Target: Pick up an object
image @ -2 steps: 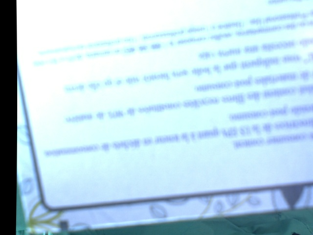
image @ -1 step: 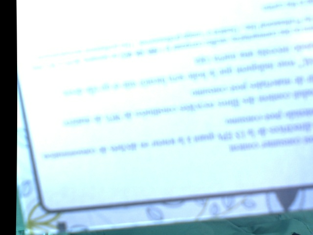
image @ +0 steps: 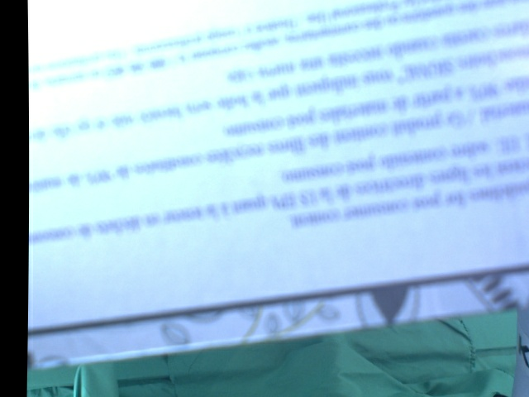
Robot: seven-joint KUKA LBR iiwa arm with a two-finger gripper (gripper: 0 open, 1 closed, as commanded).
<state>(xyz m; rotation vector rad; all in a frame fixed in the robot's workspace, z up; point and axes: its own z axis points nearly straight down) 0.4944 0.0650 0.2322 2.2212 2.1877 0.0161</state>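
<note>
A large white sheet or box face (image: pixel 273 139) hangs very close to the camera, out of focus. Lines of dark print run across it upside down, slanting up to the right. Its lower edge is a dark line that rises from the lower left to the right side. What holds it up is hidden.
Under the white face's edge runs a pale band with a leaf and tendril pattern (image: pixel 289 317). Crumpled green cloth (image: pixel 331 366) lies along the bottom of the view, with folds toward the right.
</note>
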